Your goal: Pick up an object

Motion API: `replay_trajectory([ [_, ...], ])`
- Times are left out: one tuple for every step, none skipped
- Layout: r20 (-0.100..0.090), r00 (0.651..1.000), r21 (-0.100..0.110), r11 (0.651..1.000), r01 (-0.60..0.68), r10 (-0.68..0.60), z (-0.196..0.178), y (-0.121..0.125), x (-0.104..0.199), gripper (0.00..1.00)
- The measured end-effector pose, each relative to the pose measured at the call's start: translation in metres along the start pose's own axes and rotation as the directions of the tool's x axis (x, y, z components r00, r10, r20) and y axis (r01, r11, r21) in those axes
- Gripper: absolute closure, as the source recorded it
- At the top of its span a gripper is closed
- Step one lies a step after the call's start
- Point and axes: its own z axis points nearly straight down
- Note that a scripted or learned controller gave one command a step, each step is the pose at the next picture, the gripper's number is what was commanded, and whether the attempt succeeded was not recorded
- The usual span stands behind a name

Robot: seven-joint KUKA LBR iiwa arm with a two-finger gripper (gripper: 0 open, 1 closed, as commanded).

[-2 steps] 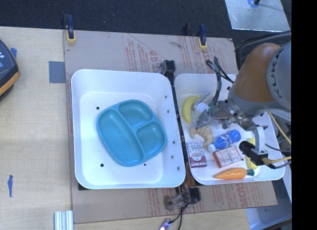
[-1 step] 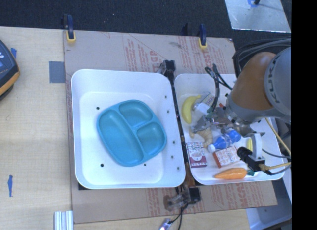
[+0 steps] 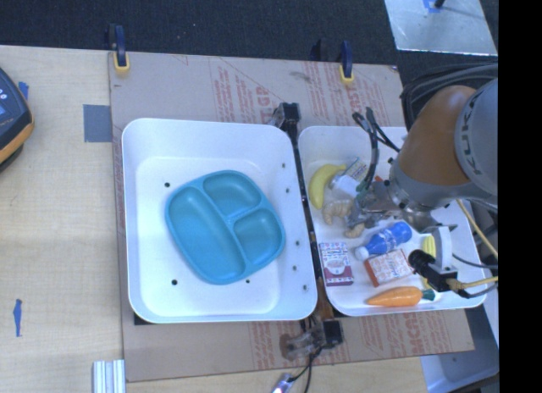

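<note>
Cardboard is covering the bench under two white bins. A blue plate (image 3: 224,226) is lying alone in the left bin (image 3: 135,213), while the right bin (image 3: 315,141) is holding the clutter — a banana (image 3: 320,184), a bottle (image 3: 385,239), a carton (image 3: 336,263), an orange carrot (image 3: 394,297) and a red-and-white packet (image 3: 389,268). The arm (image 3: 440,141) is reaching in over the right bin, its gripper (image 3: 368,205) hanging low among the items beside the banana; whether it is gripping anything cannot be told, as cables and clutter are masking the tip. Likely risk — things are lying so close together that a closing grasp may be catching two at once, or nudging the bottle away and coming up with nothing.
</note>
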Motion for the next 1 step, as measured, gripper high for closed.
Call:
replay_trajectory([
  [0.000, 1.000, 0.000, 1.000, 0.000, 0.000, 0.0000, 0.0000, 0.0001, 0.00],
])
